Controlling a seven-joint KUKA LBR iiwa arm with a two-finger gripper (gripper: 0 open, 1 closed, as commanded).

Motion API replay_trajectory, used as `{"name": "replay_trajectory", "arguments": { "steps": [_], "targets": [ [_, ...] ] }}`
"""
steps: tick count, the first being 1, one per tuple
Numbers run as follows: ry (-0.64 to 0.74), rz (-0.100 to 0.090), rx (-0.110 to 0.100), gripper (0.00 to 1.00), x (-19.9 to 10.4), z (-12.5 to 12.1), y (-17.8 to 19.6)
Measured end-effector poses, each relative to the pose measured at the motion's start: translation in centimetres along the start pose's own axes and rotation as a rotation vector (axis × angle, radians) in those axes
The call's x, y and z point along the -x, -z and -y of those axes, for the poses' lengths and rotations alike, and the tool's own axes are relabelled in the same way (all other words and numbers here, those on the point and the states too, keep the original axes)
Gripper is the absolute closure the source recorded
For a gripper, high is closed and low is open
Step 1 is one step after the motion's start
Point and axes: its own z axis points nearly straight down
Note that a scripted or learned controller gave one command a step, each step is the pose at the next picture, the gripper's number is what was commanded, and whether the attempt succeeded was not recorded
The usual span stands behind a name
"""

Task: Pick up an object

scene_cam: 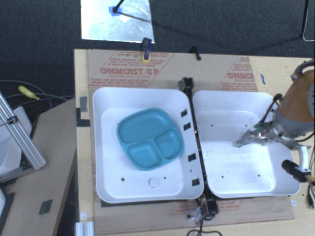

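A teal divided plate (149, 137) with three compartments lies flat in the middle of the left bin (106, 132). My gripper (242, 141) hangs low over the right bin (236, 181), near its middle right, pointing left towards the divider. It is well apart from the plate, and I see nothing in it. The grey arm with its orange band (300, 102) comes in from the right edge.
A small pale round mark (154, 182) sits on the left bin's floor near the front rim. Black clips (189, 141) line the seam between the bins. A yellow and blue clamp (146, 50) stands on the cardboard behind the bins.
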Motion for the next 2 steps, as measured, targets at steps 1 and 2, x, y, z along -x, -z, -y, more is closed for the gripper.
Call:
{"name": "replay_trajectory", "arguments": {
  "steps": [1,2],
  "targets": [
    [-0.001,0.002,0.004,1.00,0.1,0.0,1.6],
    [0.000,-0.003,-0.005,1.00,-5.5,3.1,0.4]
  ]
}}
